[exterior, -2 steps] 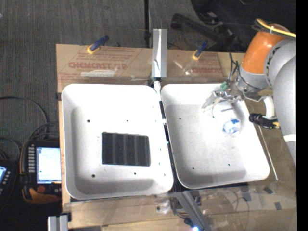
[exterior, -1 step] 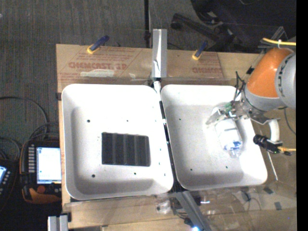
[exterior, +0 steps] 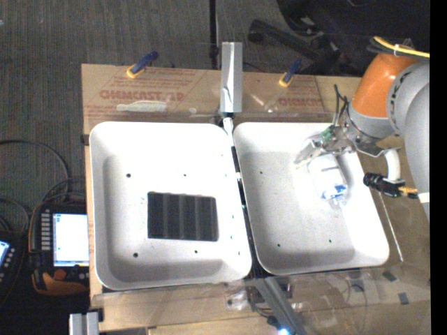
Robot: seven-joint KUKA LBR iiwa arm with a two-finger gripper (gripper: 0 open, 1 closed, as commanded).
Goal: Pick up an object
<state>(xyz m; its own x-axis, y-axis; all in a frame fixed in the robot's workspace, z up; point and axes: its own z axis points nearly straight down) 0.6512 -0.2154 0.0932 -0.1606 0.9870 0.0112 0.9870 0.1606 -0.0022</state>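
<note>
One black ridged block (exterior: 182,216) sits in the left bin (exterior: 112,180), my gripper (exterior: 334,190) hangs over the right bin (exterior: 279,208), grip unreadable.

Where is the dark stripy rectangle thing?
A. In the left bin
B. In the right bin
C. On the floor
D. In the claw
A. The dark rectangle lies flat in the middle of the left bin, far from the claw, which is over the right bin.
</note>
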